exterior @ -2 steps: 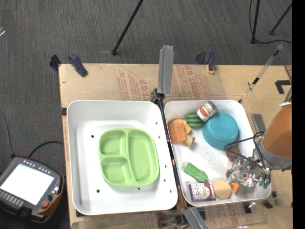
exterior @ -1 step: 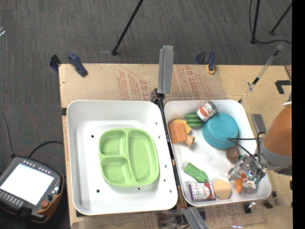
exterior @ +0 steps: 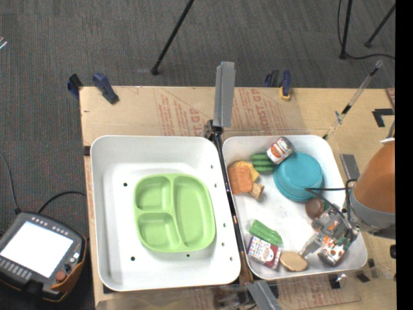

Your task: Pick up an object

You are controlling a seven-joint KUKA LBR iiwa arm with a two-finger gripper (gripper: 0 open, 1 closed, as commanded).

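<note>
Beneath the claw (exterior: 330, 232) — a small can (exterior: 333, 252), red-and-white label, tilted.

Cardboard sheet (exterior: 258, 108) under the bins: large red printing, seen upside down and at a slant; letters too distorted to read with confidence. Small can (exterior: 280, 150), red-and-white label: print too small to read. Small carton (exterior: 263, 250), pink-red graphics: wording illegible. Handheld pendant (exterior: 37, 250) at lower left: screen glares white, no characters legible.
</note>
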